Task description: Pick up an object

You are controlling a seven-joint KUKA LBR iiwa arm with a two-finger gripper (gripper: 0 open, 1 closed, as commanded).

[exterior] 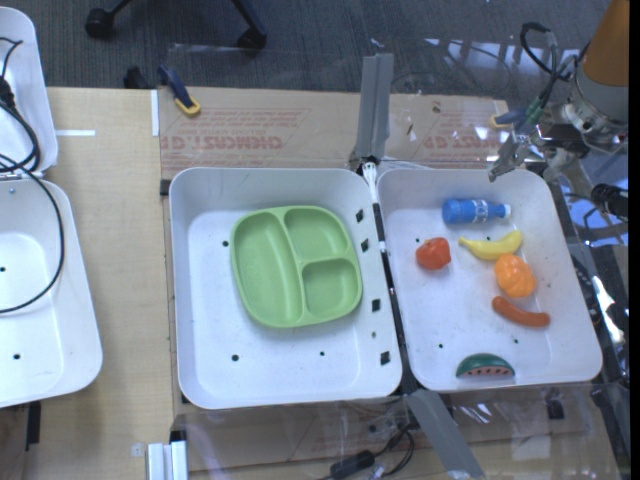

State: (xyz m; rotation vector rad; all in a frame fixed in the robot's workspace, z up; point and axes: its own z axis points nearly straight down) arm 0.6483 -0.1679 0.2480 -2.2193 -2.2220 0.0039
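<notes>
The hand [520, 148] hovers at the upper right of the frame, just above the right bin [570, 298]; whether it is spread I cannot tell. The blue bottle [474, 210] lies nearest below it: descend centred across its narrow width, clear of the banana [492, 246].

Single fixed camera above tabletop [110, 268], looking down at slant. Both white bins in frame: left bin [200, 298], right bin [570, 298]. Far edge of tabletop and grey floor [300, 8] at top. Moderate distance.
</notes>
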